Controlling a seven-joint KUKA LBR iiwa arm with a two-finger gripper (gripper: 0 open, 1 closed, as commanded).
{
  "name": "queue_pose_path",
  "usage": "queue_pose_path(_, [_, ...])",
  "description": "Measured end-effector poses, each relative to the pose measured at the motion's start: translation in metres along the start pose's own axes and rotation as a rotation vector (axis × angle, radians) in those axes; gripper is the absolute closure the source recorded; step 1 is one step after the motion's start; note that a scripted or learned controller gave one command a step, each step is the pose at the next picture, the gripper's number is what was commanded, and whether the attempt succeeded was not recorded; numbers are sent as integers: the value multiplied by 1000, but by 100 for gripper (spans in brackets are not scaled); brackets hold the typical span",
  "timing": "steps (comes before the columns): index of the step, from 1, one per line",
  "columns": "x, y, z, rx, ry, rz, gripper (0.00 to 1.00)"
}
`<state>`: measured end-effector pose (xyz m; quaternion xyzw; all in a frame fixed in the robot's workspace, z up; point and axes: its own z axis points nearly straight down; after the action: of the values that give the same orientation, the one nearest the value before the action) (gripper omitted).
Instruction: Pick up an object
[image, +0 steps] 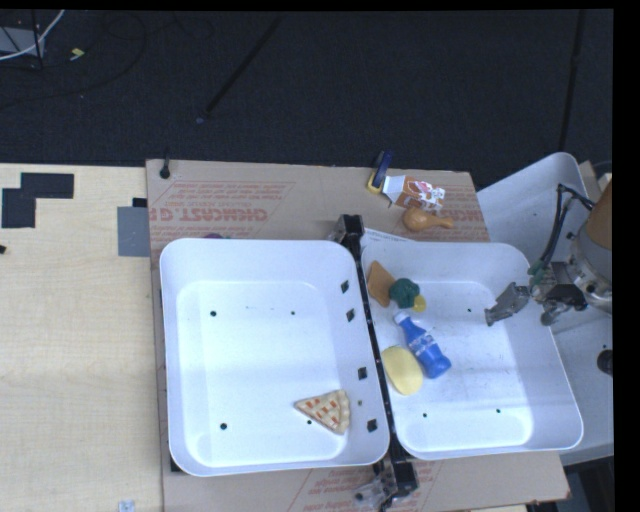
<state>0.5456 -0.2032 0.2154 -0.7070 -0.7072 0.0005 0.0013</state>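
Lying diagonally, blue bottle (423, 346), cap upper-left.

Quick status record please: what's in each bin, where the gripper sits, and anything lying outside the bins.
left bin: pizza slice near its front right corner
right bin: blue bottle, yellow lemon, green toy on an orange piece, all by its left wall
gripper: over the right bin's right side, nothing seen between its fingers
outside bins: toy drumstick on cardboard behind the right bin

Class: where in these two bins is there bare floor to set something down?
Most of the left bin above the pizza slice; the right bin floor right of the blue bottle. Crowded: by the divider, around the lemon.
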Motion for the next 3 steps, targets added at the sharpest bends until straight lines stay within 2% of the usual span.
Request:
queue_pose_path(1, [63,92,101,0,-1,1,0])
queue_pose_path(2, [110,98,129,0,0,-2,0])
queue_pose_path(3, [107,101,113,-8,-4,-2,100])
